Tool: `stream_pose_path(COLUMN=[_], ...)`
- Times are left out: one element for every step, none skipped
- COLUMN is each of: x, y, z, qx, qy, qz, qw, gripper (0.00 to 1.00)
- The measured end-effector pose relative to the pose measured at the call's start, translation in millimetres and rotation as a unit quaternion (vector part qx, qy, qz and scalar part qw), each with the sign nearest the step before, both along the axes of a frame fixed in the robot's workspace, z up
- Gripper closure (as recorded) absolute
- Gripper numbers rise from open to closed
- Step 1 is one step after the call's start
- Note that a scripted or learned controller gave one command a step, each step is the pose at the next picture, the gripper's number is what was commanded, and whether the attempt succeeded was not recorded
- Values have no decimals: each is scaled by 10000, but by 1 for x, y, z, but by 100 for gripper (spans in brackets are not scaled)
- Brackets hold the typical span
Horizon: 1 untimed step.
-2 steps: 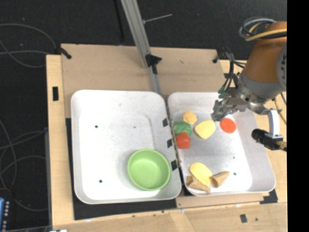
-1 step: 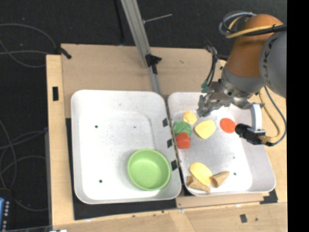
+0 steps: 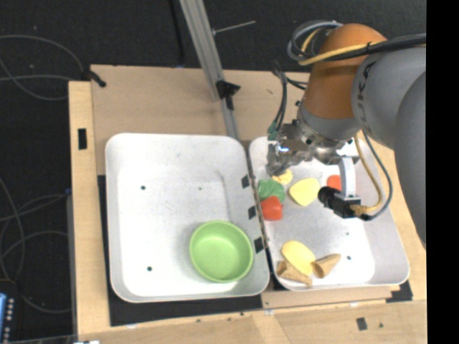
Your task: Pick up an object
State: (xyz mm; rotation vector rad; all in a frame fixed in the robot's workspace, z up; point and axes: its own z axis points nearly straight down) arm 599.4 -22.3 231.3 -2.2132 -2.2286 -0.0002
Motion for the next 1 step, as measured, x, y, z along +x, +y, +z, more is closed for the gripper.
stream_pose_path(x=[6], y=[50], z=[-7], qx=[-3], qy=[-7], qz=[-1], qw=[10000], gripper=[100])
